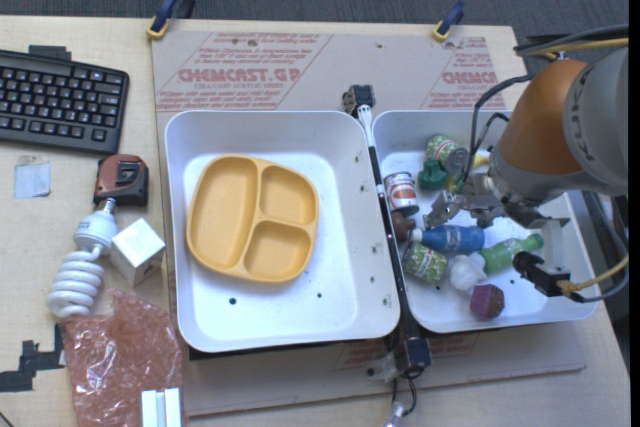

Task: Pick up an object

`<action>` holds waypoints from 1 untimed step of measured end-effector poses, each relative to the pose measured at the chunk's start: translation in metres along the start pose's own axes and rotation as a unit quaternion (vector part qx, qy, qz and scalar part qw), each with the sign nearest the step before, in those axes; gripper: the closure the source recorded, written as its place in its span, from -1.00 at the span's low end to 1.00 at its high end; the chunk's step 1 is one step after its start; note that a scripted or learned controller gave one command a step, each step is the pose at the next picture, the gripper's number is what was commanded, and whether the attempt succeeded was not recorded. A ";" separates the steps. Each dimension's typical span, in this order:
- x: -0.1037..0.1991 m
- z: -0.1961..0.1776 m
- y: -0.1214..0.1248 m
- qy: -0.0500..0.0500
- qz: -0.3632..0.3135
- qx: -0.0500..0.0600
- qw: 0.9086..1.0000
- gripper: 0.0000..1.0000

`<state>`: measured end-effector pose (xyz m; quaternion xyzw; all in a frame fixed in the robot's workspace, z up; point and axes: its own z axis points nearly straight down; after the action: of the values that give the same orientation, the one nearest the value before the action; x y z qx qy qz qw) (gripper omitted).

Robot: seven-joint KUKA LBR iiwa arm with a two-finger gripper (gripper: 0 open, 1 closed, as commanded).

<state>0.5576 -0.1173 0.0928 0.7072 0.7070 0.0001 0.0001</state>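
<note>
Camera view: the table carries two shallow white bins side by side on a brown board that is clamped at its far edge. The left bin holds a yellow divided plate lying flat toward the bin's left side. The right bin holds a cluster of small objects: a can with a red label near the dividing wall, a green lumpy object toward the far side, a blue bottle lying on its side at the middle, a green-labelled can just beside it on the near side, a white crumpled object, a green bottle lying on its side, and a purple ball near the front wall. The arm enters from the right, its orange band above the right bin. The tool is lowered among the objects, just above the blue bottle; whether it is open or closed, and whether it has hold of anything, cannot be determined. Left of the bins lie a black keyboard, a tape measure, a spiral light bulb, a white cube and a pink plastic bag.
</note>
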 end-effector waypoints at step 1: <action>-0.001 -0.010 0.001 0.000 0.001 -0.001 1.000 1.00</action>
<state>0.5583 -0.1181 0.1029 0.7080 0.7062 0.0005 0.0006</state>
